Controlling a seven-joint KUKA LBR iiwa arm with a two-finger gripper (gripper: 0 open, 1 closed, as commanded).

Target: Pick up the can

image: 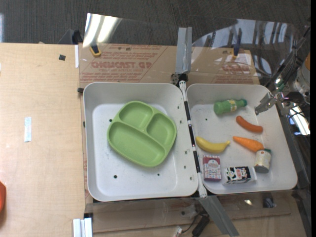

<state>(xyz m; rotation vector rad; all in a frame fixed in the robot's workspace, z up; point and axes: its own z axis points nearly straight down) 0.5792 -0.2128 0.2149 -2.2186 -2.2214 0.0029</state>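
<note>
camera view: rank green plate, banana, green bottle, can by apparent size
1. green plate, by far the largest.
2-3. banana and green bottle look about alike, so I won't rank them.
4. can, smallest.

My gripper [262, 106]: thin grey metal fingers tapering to points. Behind it, dark linkage, loose cabling and shiny silver parts. Detail too blurred to resolve.

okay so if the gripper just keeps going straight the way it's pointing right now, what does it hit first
Probably the green bottle. The gripper sits at the right bin's upper right, pointing leftward toward it. Depth is unclear, so it might pass above the bottle. The can lies well off that line, nearer the front.
</note>
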